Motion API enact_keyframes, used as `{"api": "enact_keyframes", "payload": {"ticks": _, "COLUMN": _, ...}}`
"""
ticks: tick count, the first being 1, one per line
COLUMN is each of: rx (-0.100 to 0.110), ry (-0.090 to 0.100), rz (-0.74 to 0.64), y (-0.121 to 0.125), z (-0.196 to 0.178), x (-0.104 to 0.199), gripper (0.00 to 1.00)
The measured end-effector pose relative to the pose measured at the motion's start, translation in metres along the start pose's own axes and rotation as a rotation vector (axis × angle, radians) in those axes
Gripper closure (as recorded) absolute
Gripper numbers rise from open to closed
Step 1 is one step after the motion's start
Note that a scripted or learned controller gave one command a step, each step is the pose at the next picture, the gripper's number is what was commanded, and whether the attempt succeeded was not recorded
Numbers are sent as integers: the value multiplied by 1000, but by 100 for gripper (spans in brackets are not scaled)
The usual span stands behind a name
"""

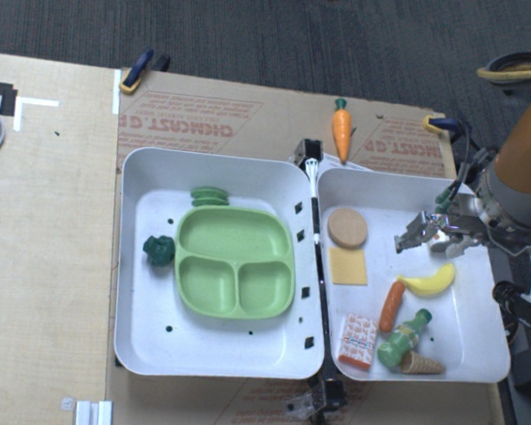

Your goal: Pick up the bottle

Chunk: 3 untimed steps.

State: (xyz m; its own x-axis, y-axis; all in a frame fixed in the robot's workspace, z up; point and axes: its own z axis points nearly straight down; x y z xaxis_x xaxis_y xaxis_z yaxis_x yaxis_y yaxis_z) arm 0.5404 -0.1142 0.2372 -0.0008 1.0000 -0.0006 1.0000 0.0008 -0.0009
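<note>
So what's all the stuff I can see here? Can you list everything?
bins: two, white, side by side on the bench
divided tray: one, light green, left bin
small lid-like piece: one, green, left bin, behind the tray
broccoli-like toy: one, dark green, left bin, left of the tray
round disc: one, tan, right bin
cheese slice: one, yellow, right bin
banana: one, yellow, right bin
sausage: one, orange-red, right bin
bottle: one, green, right bin, lying down
ice cream cone: one, tan, beside the bottle
box: one, white and red, right bin
carrot: one, orange, behind the bins
gripper: one, grey, over the right bin
</note>
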Motion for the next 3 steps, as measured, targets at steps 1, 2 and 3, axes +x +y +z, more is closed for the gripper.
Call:
{"api": "enact_keyframes", "payload": {"ticks": 1, "rx": 0, "ry": -1, "rz": 1, "y": 0, "z": -9, "x": 0, "gripper": 100}}
{"api": "enact_keyframes", "payload": {"ticks": 2, "rx": 1, "ry": 0, "rz": 19, "y": -59, "z": 46, "x": 47, "gripper": 100}}
{"api": "enact_keyframes", "payload": {"ticks": 3, "rx": 0, "ry": 0, "rz": 348, "y": -63, "z": 8, "x": 62, "gripper": 100}}
